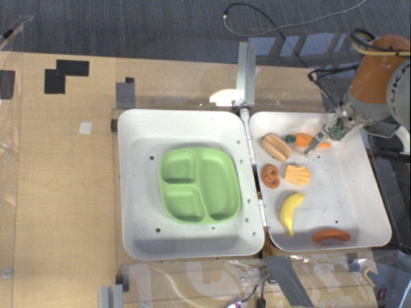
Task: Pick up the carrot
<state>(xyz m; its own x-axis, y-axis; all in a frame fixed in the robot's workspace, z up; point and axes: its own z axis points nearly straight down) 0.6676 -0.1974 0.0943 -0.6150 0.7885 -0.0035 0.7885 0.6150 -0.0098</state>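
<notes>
Camera view: gripper [314, 144] down at the carrot [304, 139] in the right bin [376, 204].
Its tips sit right at the carrot's orange body, near the bin's far edge; whether they are spread or closed cannot be told. Just left lies a hot dog bun [276, 147]; nearer, a pretzel [270, 176], cheese wedge [297, 174], banana [290, 212] and sausage [331, 236].
</notes>
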